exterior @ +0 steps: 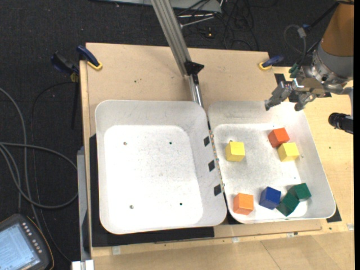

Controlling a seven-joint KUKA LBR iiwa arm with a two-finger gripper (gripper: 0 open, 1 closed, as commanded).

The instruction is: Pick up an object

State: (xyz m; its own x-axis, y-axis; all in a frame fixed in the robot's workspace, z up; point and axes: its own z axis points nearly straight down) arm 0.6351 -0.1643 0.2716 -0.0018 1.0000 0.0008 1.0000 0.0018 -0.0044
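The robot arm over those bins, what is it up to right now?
The gripper hovers above the far edge of the right bin and holds nothing. In that bin lie seven blocks: a yellow block near the middle, an orange-red block touching another yellow one, and along the near edge an orange block, a blue block and two green blocks. No pick has happened yet.

The grey arm with the orange band (pixel 341 32) is cut off by the right and top edges. Its dark gripper (pixel 288 94) is too small and cluttered to tell how the jaws stand. One dark green block (pixel 288 203) partly hides behind the other (pixel 302 191). At the near left corner, a grey screen device (pixel 19 246) runs off the edge.
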